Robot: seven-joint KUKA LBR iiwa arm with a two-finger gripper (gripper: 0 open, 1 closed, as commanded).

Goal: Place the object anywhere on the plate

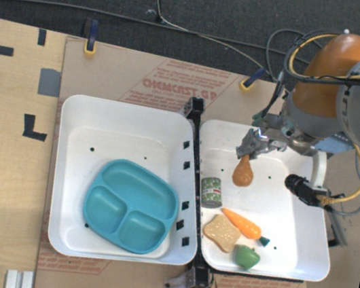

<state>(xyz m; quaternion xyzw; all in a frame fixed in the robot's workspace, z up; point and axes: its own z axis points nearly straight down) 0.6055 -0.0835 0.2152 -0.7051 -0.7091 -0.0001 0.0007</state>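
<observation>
Two shallow white bins sit side by side on the surface (11,165), touching along a black divider. The left bin (77,122) holds one thing: a teal plate (130,205) with three compartments, lying flat toward the bin's 5 o'clock corner, nothing resting in any of its sections.

The right bin (304,258) carries the loose items. A small green-labelled can (211,192) stands upright at the bin's 9 o'clock edge, just beside the divider. At about 6 o'clock a slice of toast (221,233) lies flat, with an orange carrot (243,224) touching its upper edge and pointing toward 4 o'clock. A green pepper (246,257) sits just beside the toast at the bin's lower rim.

The arm (356,81) reaches in from 3 o'clock, its jaws (250,150) over the upper part of the right bin, near 11 o'clock. A brown pear-shaped object (243,173) hangs directly beneath them, its narrow neck up against the fingertips and its round end pointing down. The jaws appear closed narrowly on that neck, so the object seems held. It lies well apart from the plate, with the divider between them.
</observation>
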